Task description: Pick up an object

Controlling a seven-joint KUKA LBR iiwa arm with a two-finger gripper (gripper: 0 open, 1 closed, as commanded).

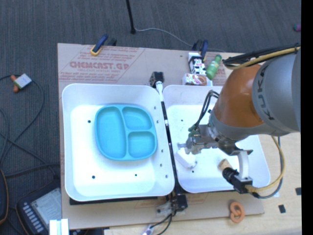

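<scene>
Two white bins (117, 192), one blue tray (125, 132)
</scene>
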